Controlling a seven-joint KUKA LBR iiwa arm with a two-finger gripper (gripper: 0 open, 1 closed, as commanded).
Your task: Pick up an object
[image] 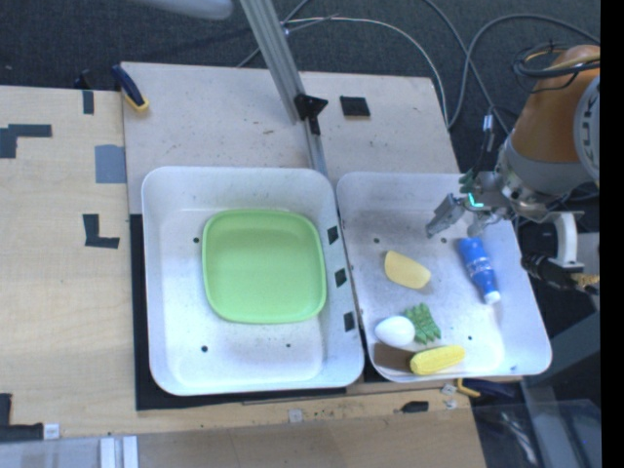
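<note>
The right bin [390, 203] holds a blue bottle [478, 267] lying near its right wall, a yellow lemon-like piece [407, 270] in the middle, a white egg [395, 331], a green leafy piece [423, 322] and a yellow corn cob [437, 361] at the front. My gripper [461, 220] hangs over the bin's upper right part, just above the blue bottle's top end. Its fingers [441, 218] stand open with nothing between them.
The left bin [166, 261] bears a light green square plate [263, 265]. A grey pole [283, 57] slants down to the bins' shared back edge. Cables loop over the dark floor behind the right bin.
</note>
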